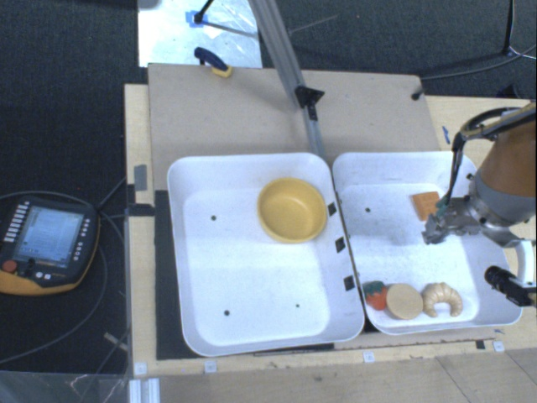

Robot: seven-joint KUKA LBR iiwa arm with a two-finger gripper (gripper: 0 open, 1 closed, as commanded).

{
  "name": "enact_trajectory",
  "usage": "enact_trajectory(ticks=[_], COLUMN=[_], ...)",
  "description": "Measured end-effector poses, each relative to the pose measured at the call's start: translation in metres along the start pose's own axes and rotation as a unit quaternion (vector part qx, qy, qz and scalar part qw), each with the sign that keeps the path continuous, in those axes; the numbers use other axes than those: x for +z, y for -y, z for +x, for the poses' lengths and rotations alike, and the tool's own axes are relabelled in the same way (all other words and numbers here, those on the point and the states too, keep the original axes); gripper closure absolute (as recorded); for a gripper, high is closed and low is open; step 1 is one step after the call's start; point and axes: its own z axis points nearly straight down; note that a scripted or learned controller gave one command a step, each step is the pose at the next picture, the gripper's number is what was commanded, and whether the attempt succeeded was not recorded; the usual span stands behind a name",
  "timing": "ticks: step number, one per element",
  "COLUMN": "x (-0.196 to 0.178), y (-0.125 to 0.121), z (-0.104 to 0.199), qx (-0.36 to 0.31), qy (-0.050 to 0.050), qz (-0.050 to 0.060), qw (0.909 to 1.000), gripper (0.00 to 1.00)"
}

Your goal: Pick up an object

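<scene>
Orange block (424, 202) — half behind gripper (436, 227)

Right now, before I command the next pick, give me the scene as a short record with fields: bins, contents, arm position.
left bin: holds a yellow bowl near its upper right corner
right bin: holds an orange block, a croissant, a tan disc, a red and green item
gripper: over the right bin, just below the orange block
jaws: state unclear
grasp: nothing visibly held
</scene>
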Motion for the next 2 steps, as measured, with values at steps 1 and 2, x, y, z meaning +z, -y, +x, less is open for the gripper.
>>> enact_trajectory(ticks=[1,2], x=[-0.047,-0.092], y=[-0.006,-0.013], z=[0.007,0.003], qx=[0.000,0.000], qy=[0.000,0.000], qz=[0.000,0.000], qw=[1.0000,1.0000], gripper=[1.00,1.00])
